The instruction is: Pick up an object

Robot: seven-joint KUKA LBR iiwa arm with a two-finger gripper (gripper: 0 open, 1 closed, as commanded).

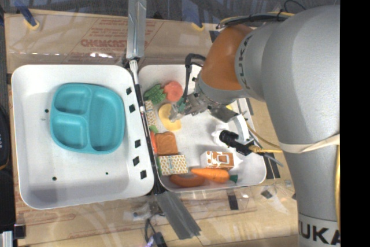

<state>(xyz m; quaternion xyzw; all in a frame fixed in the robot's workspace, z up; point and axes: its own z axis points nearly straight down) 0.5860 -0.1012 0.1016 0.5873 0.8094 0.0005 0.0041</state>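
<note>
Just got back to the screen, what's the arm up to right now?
The arm has reached into the right bin, with its gripper low over the yellow toy near the tomato. Nothing is visibly held. The carrot, small carton and bread slice lie loose there. The left bin holds a teal divided plate.

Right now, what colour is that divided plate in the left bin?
Turquoise, a light blue-green; the divided plate shows plainly in the camera view.

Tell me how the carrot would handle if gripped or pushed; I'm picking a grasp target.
The carrot looks like a toy: probably stiff and light. Its long, tapered, rounded body may roll or pivot if pushed sideways. It lies against the right bin's front wall beside a small box, so fingers may have little room to close across it.
</note>
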